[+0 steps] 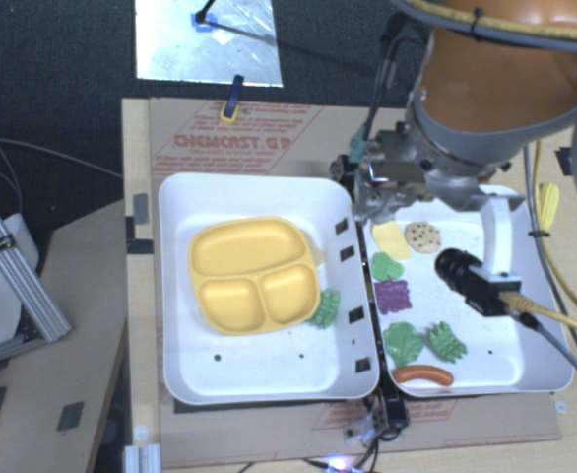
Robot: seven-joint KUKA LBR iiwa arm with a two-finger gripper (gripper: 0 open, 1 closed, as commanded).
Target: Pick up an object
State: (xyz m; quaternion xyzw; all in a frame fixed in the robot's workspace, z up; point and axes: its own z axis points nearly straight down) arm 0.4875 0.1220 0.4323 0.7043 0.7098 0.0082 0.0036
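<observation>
Arm (505, 57) over far edge of right bin (540, 358). Gripper (382, 197) low at that bin's far left corner, beside the divide; open or closed: cannot tell.

Right bin: cookie (422, 236) and yellow piece (390, 239) near far edge; purple grapes (394, 295) by left wall; two green leaves (403, 341) toward near edge; sausage (423, 374) at near left corner, long axis parallel to near edge, ends pointing left and right.

Left bin (180, 363): yellow divided tray (252, 274) at centre; green leafy piece (327, 307) touching its right side.
</observation>
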